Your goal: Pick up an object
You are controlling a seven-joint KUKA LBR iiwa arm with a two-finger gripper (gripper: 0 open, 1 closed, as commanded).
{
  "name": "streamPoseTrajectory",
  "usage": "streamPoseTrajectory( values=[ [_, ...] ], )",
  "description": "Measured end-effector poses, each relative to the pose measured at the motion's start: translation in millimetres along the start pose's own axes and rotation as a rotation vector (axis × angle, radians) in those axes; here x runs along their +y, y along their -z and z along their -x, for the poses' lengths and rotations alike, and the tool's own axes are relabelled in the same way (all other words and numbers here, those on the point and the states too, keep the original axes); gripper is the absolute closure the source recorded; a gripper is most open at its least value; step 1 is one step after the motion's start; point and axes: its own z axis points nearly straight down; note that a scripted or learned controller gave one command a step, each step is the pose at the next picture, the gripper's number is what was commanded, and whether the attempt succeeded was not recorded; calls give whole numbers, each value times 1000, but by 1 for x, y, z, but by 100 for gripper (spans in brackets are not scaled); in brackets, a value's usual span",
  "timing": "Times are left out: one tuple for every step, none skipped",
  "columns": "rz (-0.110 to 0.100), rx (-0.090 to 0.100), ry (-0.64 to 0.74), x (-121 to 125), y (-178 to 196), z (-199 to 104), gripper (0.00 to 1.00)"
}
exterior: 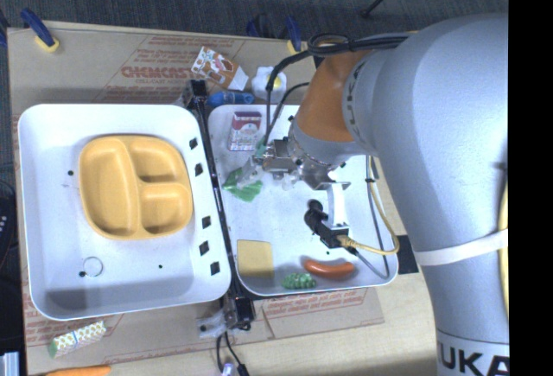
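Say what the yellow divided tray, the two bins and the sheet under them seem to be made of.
Yellow divided tray: probably moulded plastic, matt, with rounded compartment edges. Left bin and right bin: likely thin formed plastic, white and slightly glossy, with soft rounded corners. Sheet underneath: corrugated cardboard by its look, brown with red printing.

Green leafy toy lying flat in right bin, near its left wall

Arm covers the right bin's right and upper part and runs off the right and bottom edges. Gripper fingers blurred, opening unreadable. Green item just below them too blurry to identify. Packet above them, label illegible.
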Motion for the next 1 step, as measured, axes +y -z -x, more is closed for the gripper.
streamPoseTrajectory(
  values=[
    [0, 0, -206, 63, -10, -2, 0]
  ],
)
